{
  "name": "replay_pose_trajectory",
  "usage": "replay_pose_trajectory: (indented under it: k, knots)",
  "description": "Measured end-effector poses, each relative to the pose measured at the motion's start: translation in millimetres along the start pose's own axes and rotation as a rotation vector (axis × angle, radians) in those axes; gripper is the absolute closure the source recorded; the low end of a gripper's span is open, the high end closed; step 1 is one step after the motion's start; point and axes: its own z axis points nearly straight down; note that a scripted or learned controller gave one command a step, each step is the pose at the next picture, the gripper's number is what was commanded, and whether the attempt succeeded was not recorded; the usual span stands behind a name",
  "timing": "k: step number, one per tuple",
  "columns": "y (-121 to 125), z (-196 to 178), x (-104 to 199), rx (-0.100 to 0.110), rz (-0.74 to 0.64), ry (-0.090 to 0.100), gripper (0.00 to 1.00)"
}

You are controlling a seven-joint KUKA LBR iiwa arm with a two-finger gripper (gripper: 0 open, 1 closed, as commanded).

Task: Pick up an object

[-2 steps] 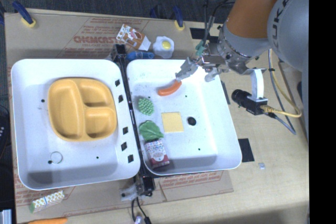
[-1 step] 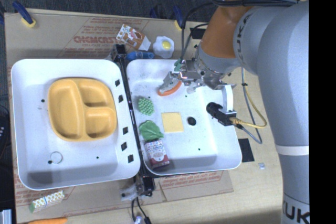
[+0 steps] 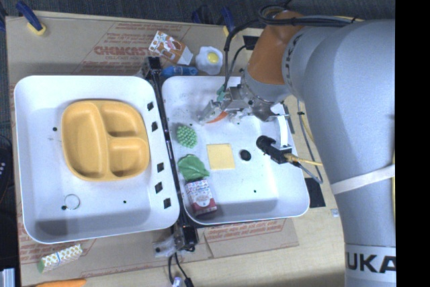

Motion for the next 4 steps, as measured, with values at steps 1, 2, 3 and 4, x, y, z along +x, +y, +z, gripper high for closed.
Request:
replay_pose_trajectory:
  k: [1, 2, 3, 4]
  knots:
    - [17.0, 1.4, 3.2, 0.015, -0.44, 0.004, 0.0]
    - [-58.8, -15.2, 30.0, -0.001, -0.477, -0.001, 0.0]
    - [-133.5, -0.3, 42.8, -0.004, -0.397, -0.002, 0.0]
    - [-148.6, -0.2, 51.5, -0.004, -0.171, 0.0, 0.0]
